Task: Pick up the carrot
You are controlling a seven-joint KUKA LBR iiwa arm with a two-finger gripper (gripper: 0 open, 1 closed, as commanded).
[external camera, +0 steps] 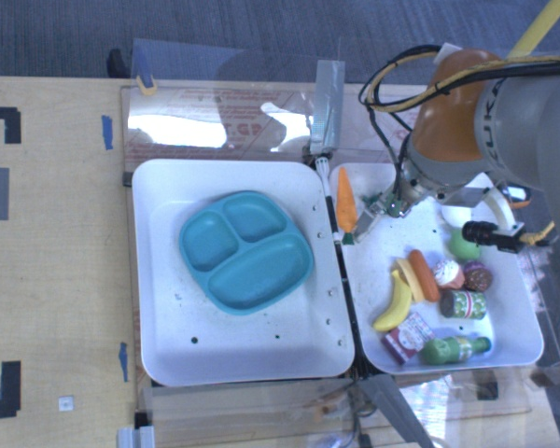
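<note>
The carrot [346, 204] is orange and lies lengthwise along the left wall of the right bin [527, 339]. A bit of green shows at its near end. My gripper [381, 209] hangs low just to the right of the carrot, close beside it, under the orange band of the arm [457, 110]. Nothing shows the carrot lifted; it rests against the bin's edge.
In the left bin [159, 343] lies a blue divided plate [247, 250]. The right bin also holds a banana [397, 301], a hot dog [420, 276], a green bottle [453, 348], a small can [462, 304] and several other toy foods, to the right of and nearer than the gripper.
</note>
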